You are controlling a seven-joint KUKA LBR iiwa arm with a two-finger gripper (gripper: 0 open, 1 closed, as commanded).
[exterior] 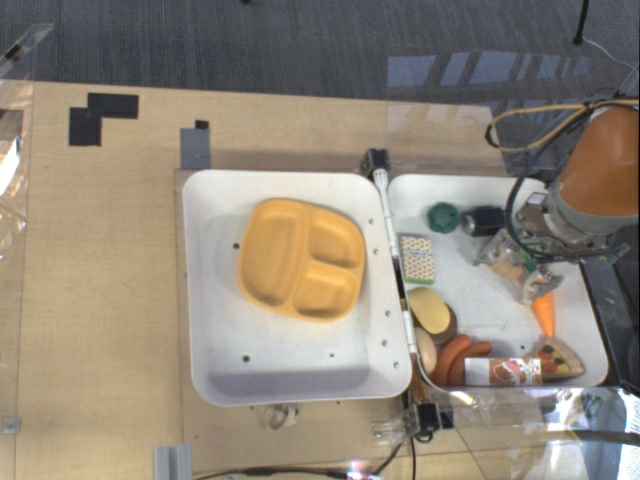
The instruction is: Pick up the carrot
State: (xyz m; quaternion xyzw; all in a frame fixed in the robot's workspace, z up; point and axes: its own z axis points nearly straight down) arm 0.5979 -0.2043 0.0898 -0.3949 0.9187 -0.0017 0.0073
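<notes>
The carrot (544,314) is a short orange piece lying near the right wall of the right bin (470,298), pointing toward the front. My gripper (522,266) hangs low just behind it, over the carrot's far end, where a bit of green and orange shows under the tool. From this angle I cannot make out whether anything sits between the jaws.
The right bin also holds a green round thing (443,216), a patterned small box (417,258), a tan potato-like piece (432,311), a red sausage (462,356), a labelled packet (512,371) and a pizza slice (562,358). A yellow divided plate (300,258) lies in the left bin (215,368).
</notes>
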